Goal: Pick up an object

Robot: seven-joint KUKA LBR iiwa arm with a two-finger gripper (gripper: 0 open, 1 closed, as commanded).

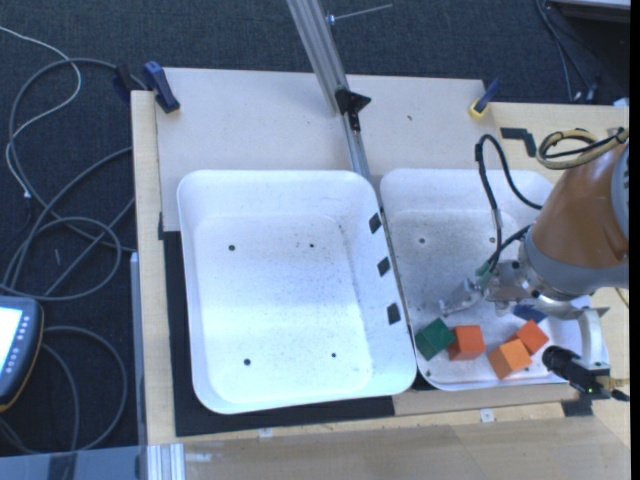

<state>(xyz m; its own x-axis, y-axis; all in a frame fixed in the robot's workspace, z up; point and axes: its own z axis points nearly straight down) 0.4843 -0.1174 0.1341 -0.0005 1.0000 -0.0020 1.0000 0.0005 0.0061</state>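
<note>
In the right bin [440, 208], along its front edge, lie a green block [433, 338], a red-orange block [466, 342] and two orange blocks [510, 357] [533, 335]. A small blue piece [528, 314] peeks out beside the arm. My gripper [462, 298] hangs low over the bin's front part, just above and behind the green and red-orange blocks. Nothing is visibly held in it. The arm's orange band [585, 218] and grey wrist cover the bin's right side.
The left bin [200, 208] stands beside the right one, with black clips on the shared wall [385, 268]. A slanted metal pole [320, 48] rises behind the bins. Black cables [490, 188] loop over the right bin's back.
</note>
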